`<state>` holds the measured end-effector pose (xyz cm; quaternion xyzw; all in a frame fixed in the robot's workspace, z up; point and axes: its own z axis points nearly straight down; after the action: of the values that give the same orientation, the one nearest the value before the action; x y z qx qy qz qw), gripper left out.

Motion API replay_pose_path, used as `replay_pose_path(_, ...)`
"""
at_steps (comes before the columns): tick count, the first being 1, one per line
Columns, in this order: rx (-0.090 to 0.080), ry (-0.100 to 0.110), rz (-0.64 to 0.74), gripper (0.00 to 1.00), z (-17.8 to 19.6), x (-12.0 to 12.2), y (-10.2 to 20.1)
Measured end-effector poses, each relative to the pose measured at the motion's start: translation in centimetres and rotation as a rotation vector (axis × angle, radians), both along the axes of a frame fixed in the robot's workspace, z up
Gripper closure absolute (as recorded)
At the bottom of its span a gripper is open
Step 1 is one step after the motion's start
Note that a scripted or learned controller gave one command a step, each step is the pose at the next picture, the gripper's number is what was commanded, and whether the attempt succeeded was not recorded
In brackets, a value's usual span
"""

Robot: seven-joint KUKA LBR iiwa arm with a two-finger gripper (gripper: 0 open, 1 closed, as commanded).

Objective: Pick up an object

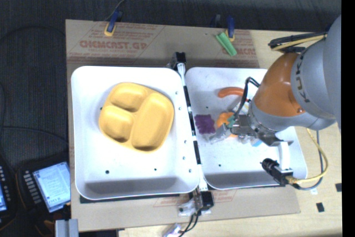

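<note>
Two bins: I see the left bin holding a yellow three-part tray; the right bin holds a purple object and orange pieces beside the gripper, grip unclear.

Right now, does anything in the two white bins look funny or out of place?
Nothing looks spilled or broken. The big yellow tray lies upside down and a bit askew in the left bin. Small toys, like the purple one, are bunched under the gripper in the right bin.
</note>
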<state>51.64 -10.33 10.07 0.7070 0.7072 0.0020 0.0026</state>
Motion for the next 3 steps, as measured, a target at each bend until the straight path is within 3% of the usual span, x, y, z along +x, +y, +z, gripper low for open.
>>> replay_pose_path(1, 0.000, 0.003, 0.000, 0.00, -1.2, 4.0, 0.5)
replay_pose_path(2, -0.002, -0.002, -0.001, 1.00, -0.1, 4.1, 0.4)
replay_pose_path(3, -0.002, -0.002, -0.001, 0.00, -0.2, 4.1, 0.4)
